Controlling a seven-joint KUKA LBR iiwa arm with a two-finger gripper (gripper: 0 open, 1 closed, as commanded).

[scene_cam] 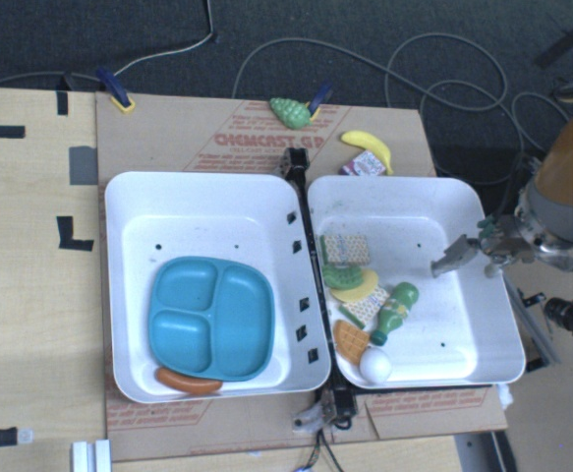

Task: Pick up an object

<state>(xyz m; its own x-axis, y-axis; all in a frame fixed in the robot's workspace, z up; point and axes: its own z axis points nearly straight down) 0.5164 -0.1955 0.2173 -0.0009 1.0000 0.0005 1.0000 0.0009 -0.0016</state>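
Note:
The right bin [443, 200] holds a pile of toy food along its left side. In it lie a checkered pale packet [346, 249], a green and yellow piece [352, 282], a green bottle [394, 311], an orange waffle-like piece [350, 340] and a white egg [375, 366]. My gripper [463, 256] hangs over the right side of this bin, near its right wall. It is apart from the pile, with bare bin floor between them and nothing visibly in its grasp.
The left bin [129, 200] carries a blue divided plate [212, 318] and an orange sausage [188, 382] at its front. Behind the bins on the cardboard lie a green toy [291, 112], a yellow banana [369, 147] and a small packet [365, 166]. Cables run across the dark floor.

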